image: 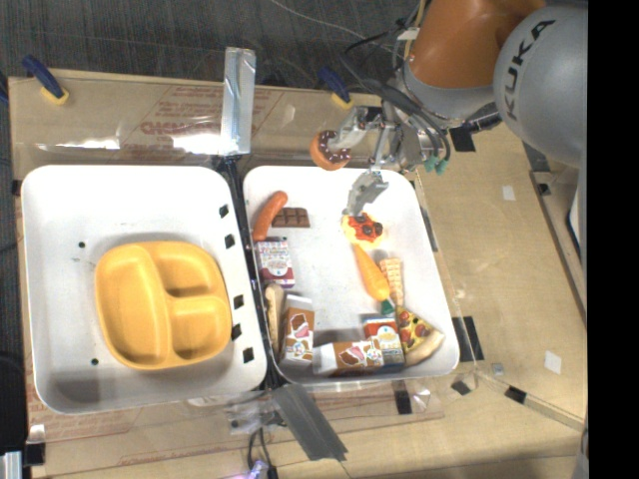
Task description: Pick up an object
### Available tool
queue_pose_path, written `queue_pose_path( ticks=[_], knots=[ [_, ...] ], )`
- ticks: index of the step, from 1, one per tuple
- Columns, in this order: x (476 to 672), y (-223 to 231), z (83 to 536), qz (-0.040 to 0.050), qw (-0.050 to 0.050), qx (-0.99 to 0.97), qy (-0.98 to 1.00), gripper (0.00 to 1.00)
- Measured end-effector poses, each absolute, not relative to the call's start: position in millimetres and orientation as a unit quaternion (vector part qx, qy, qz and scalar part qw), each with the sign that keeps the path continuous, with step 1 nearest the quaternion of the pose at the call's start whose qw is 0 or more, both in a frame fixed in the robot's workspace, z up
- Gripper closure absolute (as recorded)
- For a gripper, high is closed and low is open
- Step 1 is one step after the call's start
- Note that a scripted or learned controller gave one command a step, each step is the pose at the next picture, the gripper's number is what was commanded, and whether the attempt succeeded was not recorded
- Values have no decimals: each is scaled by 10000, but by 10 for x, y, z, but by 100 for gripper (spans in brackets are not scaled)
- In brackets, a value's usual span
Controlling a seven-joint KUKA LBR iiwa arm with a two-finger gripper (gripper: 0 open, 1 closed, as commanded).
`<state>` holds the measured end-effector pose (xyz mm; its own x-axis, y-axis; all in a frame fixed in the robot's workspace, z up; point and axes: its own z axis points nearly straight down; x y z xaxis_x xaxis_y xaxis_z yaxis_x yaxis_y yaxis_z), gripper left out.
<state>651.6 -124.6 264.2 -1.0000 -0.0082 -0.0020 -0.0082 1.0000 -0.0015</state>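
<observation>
Doughnut-shaped toy, a small brown ring with pale speckles (pixel 327 150), sits at the tip of the robot's hand (pixel 341 146), raised over the back rim of the right white bin (pixel 431 267) rather than lying among the other things; it looks pinched between the fingers, so the pick seems largely done, though the hold is small in the picture and I judge it rather than see it plainly. What is left, by my reading, is to carry it clear and keep it from slipping. Below the wrist lies a yellow toy with a dark red top (pixel 363 229), then an orange carrot-like piece (pixel 371 272), a red sausage (pixel 269 214) and a chocolate bar (pixel 291 218). Further left, a yellow divided plastic tray (pixel 163 302) rests in the left white bin (pixel 50 198).
</observation>
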Motion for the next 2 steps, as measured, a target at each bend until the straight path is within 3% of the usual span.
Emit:
queue_pose_path(
  ticks=[1,2],
  knots=[
    [6109,-1484,1056,-8,37,-131,9999,0],
    [5496,-1643,931,-2,11,-399,9992,0]
  ],
)
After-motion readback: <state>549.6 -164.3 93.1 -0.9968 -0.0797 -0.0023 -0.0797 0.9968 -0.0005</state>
